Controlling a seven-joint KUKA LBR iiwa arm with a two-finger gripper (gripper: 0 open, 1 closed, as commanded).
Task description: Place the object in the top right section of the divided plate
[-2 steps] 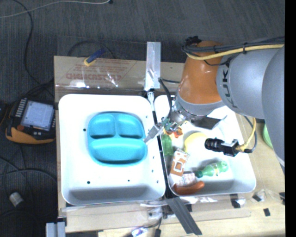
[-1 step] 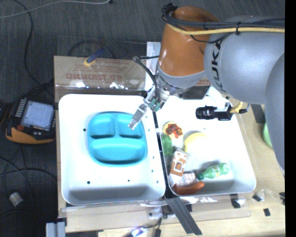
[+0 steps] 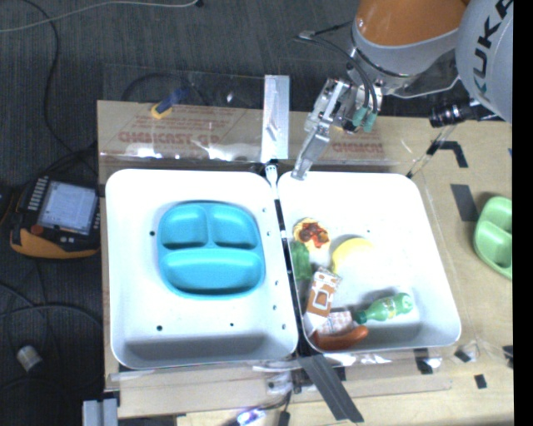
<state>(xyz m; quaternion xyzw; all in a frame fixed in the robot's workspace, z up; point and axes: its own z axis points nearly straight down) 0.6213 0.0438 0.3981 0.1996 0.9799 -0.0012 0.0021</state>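
Reaching in from the upper right of the frame, the grey arm with its orange band (image 3: 408,21) is seen above the far rim of the right bin (image 3: 433,241). The tool (image 3: 301,170) is pointed down and to the left, its tip hanging near the far left corner of that bin, close to the seam between the two bins; nothing is seen between its fingers, and whether they are spread or closed cannot be told. The blue divided plate (image 3: 211,248) is laid in the left bin (image 3: 133,316), with two small sections toward the top of the frame and one long section below them. The loose objects are gathered in the right bin: a round pizza-like toy (image 3: 311,233), a yellow banana-like piece (image 3: 350,250), a green item (image 3: 301,260) against the left wall, an orange and white packet (image 3: 322,293), a green bottle (image 3: 383,308) lying on its side, and a red sausage (image 3: 340,337) near the lower rim. A light green object (image 3: 497,233) is set on the bench (image 3: 466,166) at the right of the frame.
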